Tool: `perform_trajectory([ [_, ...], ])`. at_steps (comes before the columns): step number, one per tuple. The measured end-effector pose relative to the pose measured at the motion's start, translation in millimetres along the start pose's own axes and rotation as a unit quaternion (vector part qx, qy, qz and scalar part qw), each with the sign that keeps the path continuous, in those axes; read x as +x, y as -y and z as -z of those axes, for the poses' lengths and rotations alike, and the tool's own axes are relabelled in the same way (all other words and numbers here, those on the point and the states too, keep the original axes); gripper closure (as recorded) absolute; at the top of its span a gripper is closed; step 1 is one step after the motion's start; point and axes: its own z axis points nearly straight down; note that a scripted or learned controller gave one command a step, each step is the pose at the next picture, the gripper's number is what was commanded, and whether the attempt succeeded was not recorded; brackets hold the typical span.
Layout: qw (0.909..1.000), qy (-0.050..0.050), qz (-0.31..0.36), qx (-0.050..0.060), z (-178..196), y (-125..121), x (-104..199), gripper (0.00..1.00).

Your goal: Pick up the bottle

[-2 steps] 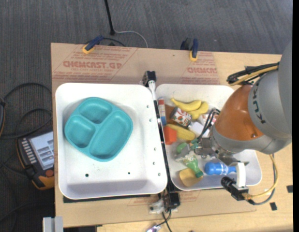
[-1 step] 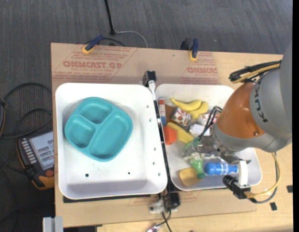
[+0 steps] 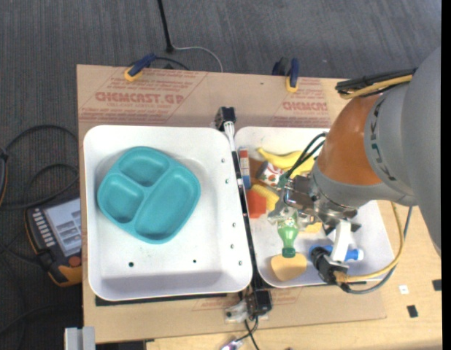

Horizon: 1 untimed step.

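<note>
A small green bottle (image 3: 287, 235) lies in the right bin (image 3: 379, 228), its green cap (image 3: 288, 252) pointing toward the front edge. My gripper (image 3: 290, 208) hangs directly over the bottle's upper end and hides that part of it. The grey arm with its orange band (image 3: 357, 141) reaches in from the right above the bin. The bottle's lower body and cap stick out from under the gripper.
The right bin also holds a banana (image 3: 278, 157), a red block (image 3: 256, 203), a tan round piece (image 3: 287, 268) and a blue-and-white item (image 3: 345, 251), all close around the bottle. A teal divided plate (image 3: 149, 194) sits in the left bin (image 3: 101, 268).
</note>
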Motion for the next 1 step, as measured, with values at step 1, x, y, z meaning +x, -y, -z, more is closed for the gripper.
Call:
perform_trajectory([
  [1, 0.9990, 0.000, -0.044, 0.001, -4.2, 25.3, 74.8, 1.00],
])
